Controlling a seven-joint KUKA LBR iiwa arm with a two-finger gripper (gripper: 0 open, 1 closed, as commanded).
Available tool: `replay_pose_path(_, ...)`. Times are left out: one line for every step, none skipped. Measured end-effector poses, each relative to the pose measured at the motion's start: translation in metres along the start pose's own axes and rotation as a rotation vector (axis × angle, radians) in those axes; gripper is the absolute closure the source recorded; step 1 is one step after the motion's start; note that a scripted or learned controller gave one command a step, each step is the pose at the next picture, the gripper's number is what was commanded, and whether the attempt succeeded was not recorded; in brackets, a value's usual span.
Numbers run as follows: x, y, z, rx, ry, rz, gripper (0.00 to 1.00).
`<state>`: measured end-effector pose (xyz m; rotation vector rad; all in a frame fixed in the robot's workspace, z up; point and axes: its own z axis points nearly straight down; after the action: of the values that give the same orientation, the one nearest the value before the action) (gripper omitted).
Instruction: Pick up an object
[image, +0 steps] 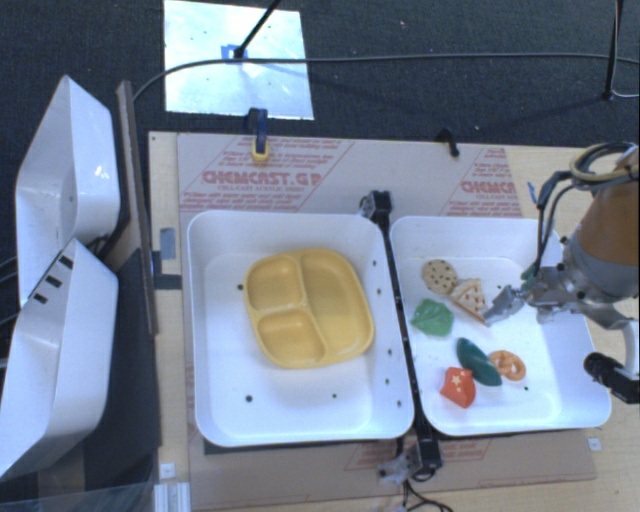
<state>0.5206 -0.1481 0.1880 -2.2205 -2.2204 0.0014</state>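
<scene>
The right bin holds several small toy foods. A round speckled cookie lies near its far left. Beside it sits a tan sandwich wedge. Below them are a light green leaf, a dark green pod, an orange pretzel and a red piece. My gripper reaches in from the right, low over the bin, its tip just right of the sandwich wedge. Nothing is visibly held in it.
The left bin holds a yellow divided plate. A black divider with clamps runs between the bins. Two white containers stand to the left of the bench. Cables loop above the arm's wrist.
</scene>
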Motion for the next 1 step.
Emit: replay_pose_path(-0.0091,0.0001,0.0469,0.001,0.000,0.001,0.00)
